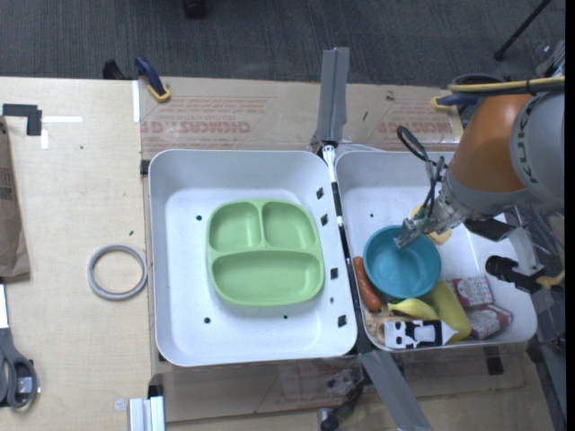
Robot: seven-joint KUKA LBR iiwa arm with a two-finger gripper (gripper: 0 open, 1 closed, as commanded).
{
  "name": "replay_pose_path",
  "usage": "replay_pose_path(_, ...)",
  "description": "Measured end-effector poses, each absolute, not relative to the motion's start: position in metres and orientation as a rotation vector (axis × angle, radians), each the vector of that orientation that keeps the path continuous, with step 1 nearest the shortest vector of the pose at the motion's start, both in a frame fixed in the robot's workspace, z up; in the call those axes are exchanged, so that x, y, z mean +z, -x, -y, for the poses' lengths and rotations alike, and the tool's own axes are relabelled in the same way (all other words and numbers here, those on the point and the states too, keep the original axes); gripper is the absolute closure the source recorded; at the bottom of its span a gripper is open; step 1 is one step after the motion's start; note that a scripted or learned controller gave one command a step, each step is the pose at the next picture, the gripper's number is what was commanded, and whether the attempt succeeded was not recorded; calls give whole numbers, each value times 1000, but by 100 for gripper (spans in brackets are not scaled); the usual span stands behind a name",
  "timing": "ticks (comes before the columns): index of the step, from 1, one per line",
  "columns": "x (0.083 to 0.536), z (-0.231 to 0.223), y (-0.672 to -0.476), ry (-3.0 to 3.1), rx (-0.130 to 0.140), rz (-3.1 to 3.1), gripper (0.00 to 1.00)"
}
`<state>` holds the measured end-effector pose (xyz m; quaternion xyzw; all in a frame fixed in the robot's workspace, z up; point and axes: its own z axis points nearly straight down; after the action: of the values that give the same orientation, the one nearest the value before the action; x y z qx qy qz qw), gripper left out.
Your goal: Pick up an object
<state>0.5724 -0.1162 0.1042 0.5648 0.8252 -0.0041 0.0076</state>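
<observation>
Gripper [415, 233]: low over the bowl's [400, 266] far rim; whether its fingers are apart or together, I cannot tell.
Bowl: blue, in the right bin [377, 182], its rim just under the fingertips, seemingly touching.
Around the bowl: sausage [366, 285] to its left, banana [444, 307] and packets on its near side.
Progress: approach looks done; nothing visibly held, so grasp and lift remain.
Left of the bowl: green tray [265, 252].

Grey arm [544, 142], orange band, black cable looping at wrist.
</observation>
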Motion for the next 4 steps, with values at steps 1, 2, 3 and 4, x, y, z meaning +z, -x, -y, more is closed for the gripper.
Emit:
replay_pose_path(1, 192, 81, -630, -1971, -4, -2444, 100)
replay_pose_path(2, 191, 73, -658, -2392, -10, -2030, 100)
replay_pose_path(3, 270, 84, -643, -1577, -3, -2716, 100)
replay_pose_path(4, 277, 61, -580, -1782, -5, -2590, 100)
